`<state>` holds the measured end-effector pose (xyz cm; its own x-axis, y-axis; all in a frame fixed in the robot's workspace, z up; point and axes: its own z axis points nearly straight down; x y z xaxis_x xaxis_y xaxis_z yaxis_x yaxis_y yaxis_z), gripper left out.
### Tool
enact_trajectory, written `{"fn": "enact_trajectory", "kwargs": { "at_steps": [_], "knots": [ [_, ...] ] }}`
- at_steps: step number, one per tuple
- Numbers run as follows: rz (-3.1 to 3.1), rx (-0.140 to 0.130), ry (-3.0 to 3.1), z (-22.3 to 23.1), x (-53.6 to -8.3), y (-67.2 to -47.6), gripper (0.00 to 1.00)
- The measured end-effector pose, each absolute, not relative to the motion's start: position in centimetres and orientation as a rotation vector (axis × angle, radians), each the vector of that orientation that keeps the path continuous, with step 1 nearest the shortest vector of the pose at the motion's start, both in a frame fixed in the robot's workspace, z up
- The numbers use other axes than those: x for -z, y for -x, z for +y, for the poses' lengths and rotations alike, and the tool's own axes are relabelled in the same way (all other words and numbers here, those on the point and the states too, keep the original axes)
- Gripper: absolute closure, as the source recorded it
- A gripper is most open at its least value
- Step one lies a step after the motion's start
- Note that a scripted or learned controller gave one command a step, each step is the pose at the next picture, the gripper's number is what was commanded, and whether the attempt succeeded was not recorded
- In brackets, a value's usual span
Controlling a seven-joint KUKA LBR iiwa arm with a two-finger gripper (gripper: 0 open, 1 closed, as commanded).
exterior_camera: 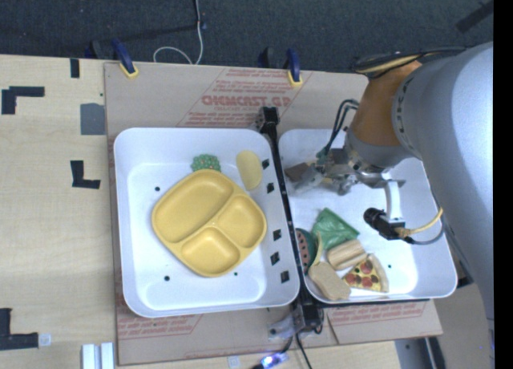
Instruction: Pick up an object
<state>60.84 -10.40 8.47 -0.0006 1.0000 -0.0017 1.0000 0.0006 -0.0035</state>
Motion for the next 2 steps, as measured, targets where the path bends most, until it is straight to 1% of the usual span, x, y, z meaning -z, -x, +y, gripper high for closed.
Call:
{"fn": "enact_trajectory", "kwargs": {
  "at_steps": [1,2],
  "knots": [
    [-2.226,0.004,2.223,-10.6,-8.6,-52.7,0.00],
    [-2.221,0.003,2.220,-10.6,-9.6,-52.6,1.00]
  ]
}}
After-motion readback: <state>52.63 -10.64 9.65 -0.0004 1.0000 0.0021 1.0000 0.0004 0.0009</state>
